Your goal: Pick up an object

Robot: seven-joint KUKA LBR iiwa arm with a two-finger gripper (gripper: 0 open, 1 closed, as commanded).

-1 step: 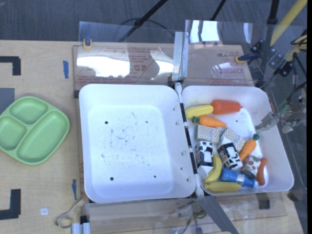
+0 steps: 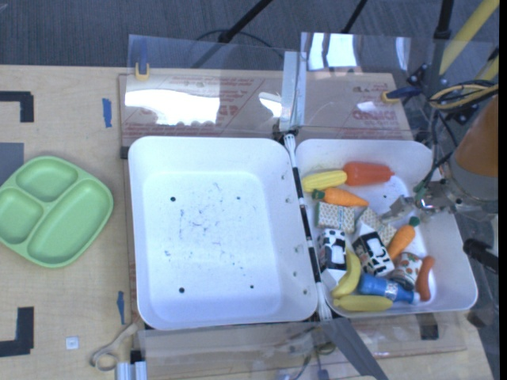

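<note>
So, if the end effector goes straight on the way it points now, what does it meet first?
Probably the small carrot just below the end effector in the right bin. The end effector seems to point down and left into the pile, but depth is unclear from this one slanted view.

The wooden bench (image 2: 71, 93) carries two white bins (image 2: 150, 236) side by side. A green divided plate (image 2: 54, 210) lies at its left, near blue tape strips (image 2: 106, 112) and what may be black markings (image 2: 20, 105).

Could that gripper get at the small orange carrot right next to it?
Probably yes. The gripper hovers in the right bin, just above the small carrot, which lies on top of the pile with nothing covering it.
</note>
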